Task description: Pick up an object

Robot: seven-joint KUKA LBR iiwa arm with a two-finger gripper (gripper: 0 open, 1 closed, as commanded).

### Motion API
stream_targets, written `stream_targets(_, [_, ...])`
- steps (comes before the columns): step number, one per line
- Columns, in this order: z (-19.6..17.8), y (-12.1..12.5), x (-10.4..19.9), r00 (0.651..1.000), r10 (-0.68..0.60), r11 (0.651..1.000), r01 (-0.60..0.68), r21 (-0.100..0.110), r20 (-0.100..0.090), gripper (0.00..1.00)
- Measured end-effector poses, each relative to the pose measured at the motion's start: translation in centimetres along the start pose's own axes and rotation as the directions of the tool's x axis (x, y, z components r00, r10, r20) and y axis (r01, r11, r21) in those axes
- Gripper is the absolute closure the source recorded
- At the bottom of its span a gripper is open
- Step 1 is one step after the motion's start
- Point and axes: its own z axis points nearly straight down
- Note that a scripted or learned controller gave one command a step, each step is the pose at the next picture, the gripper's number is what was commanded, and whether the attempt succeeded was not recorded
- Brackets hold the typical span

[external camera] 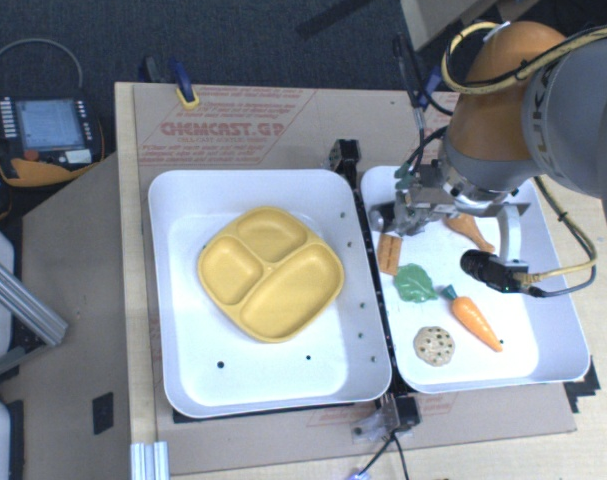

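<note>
1. A cookie [434, 345] is lying nearest the camera in the right bin [558, 363].
2. A carrot [476, 321] is resting just right of it, with a green leafy piece [415, 283] a little farther in.
3. A yellow divided plate [271, 272] is sitting in the middle of the left bin [173, 268].
4. A tan stick-shaped item [388, 253], possibly bread, is standing by the right bin's left wall.
5. The gripper [411, 211] is hovering just beyond that item; whether it is spread or pressed together cannot be told, being dark and crowded there.
6. An orange piece [470, 231] is peeking out from under the arm [503, 88].
</note>
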Motion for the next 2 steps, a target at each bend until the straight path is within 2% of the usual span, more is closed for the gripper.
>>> stream_targets(2, [-2.8,2.8,10.1,1.000,0.000,1.000,0.000,-0.002,0.000,1.00])
